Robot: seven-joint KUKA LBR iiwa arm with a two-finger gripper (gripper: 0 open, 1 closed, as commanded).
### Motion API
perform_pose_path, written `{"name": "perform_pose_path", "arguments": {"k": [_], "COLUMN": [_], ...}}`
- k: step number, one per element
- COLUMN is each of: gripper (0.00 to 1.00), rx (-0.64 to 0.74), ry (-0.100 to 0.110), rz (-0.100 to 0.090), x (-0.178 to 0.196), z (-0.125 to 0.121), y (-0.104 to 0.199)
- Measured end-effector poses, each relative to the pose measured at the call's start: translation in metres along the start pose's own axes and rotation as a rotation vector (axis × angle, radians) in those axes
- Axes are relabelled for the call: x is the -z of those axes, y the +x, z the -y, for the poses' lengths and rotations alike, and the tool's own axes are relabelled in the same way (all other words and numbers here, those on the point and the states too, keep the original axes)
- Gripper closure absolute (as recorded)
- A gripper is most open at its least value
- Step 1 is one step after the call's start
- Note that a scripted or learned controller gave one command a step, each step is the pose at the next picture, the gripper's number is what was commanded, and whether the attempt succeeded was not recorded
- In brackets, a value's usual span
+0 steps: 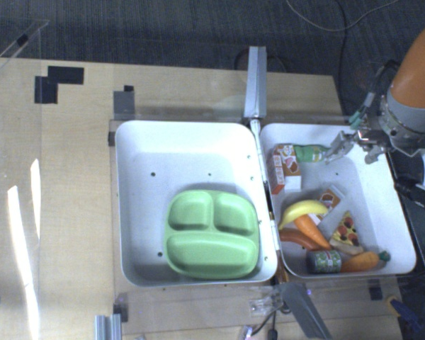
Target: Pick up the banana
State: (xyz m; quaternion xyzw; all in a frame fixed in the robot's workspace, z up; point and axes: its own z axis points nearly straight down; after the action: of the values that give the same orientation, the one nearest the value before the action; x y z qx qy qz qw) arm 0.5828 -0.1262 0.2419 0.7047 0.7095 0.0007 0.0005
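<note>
Wooden worktop (71,190), two white bins, arm at right.
Banana (304,210) lying in right bin (404,250), touching carrot (313,231), near carton (286,167). Green tray (212,234) in left bin (138,190). Gripper (357,146) over right bin's far edge, apart from banana; jaws spread, holding nothing.

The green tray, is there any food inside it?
No food shows in the green tray; its three sections look bare. It lies in the left bin. The banana sits in the right bin. What lies under the tray is covered.
</note>
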Motion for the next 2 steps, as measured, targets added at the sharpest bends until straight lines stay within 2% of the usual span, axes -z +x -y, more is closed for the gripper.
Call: {"name": "perform_pose_path", "arguments": {"k": [1, 2], "gripper": [0.0, 0.0], "rx": [0.089, 0.113], "ry": [0.002, -0.037], "rz": [-0.001, 0.012], "x": [-0.097, -0.127], "z": [0.04, 0.032], "y": [0.033, 0.035]}}
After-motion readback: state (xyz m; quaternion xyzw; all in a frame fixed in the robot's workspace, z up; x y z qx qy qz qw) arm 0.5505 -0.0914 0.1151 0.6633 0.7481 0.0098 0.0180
